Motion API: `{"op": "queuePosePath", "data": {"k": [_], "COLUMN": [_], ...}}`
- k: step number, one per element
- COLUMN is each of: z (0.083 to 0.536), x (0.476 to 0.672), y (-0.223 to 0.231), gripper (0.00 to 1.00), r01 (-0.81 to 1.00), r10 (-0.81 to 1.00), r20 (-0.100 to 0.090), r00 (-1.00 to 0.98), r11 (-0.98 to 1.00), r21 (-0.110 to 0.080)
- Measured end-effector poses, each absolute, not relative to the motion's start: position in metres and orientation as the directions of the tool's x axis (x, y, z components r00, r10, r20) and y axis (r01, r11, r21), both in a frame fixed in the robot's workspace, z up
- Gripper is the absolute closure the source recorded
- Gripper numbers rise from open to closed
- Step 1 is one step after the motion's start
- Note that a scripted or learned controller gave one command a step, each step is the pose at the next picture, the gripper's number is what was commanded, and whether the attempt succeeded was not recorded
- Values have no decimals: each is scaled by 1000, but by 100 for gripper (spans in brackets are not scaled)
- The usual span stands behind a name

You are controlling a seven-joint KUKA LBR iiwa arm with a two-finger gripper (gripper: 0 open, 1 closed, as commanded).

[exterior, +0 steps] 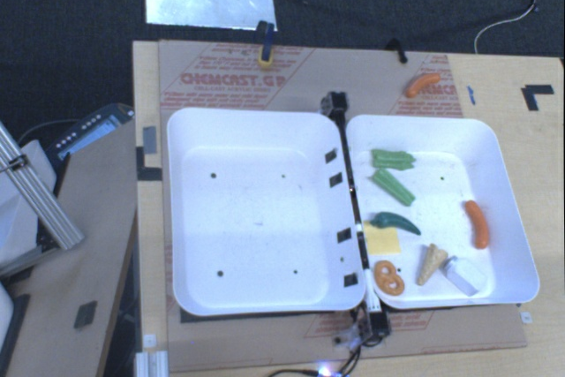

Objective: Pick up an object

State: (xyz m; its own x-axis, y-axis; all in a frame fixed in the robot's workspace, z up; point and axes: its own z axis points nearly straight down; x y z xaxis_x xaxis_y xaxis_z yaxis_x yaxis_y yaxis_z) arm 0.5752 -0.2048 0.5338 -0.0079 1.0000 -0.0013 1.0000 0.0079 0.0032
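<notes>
The right bin (pixel 494 146) holds several small toy foods. Two light green pods lie near its back left: one (pixel 392 159) and another (pixel 392 186) just in front of it. A dark green pepper (pixel 395 222) lies above a yellow square slice (pixel 383 241). An orange pretzel (pixel 387 277) sits at the front left. Beside it are a tan cone (pixel 432 262) and a pale grey block (pixel 463 275). An orange sausage (pixel 478 224) lies by the right wall.
The left bin (pixel 190 146) stands next to the right bin, joined by black clips (pixel 335 180). Another orange sausage (pixel 423 85) lies on the bench behind the right bin. A yellow and blue piece (pixel 265 44) stands at the back. A metal frame (pixel 35 199) is at left.
</notes>
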Motion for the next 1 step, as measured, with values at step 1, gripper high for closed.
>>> {"op": "queuePosePath", "data": {"k": [1], "z": [537], "x": [483], "y": [-208], "gripper": [100], "r01": [1000], "r10": [1000], "r20": [-1], "r00": [2], "r11": [-2], "r21": [4]}}
